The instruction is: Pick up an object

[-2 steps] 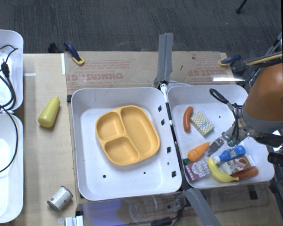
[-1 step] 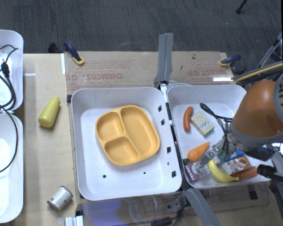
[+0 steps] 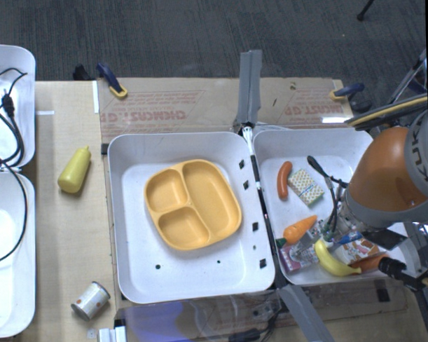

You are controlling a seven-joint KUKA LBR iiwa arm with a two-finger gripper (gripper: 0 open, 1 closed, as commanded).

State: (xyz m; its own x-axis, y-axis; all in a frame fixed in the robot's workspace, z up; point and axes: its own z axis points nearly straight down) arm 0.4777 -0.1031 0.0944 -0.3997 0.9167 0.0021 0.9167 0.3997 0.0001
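The gripper (image 3: 333,229) reaches down into the right bin (image 3: 269,147) among a banana (image 3: 333,261), carrot (image 3: 300,229), hot dog (image 3: 284,180) and small box (image 3: 306,187); whether it grips anything, I cannot tell. A yellow divided plate (image 3: 193,202) lies in the left bin (image 3: 133,275).

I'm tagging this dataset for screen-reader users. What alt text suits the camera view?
A grey robot arm with an orange band reaches over the right white bin, which holds a yellow banana, orange carrot and red sausage. The left white bin holds a yellow three-compartment plate.
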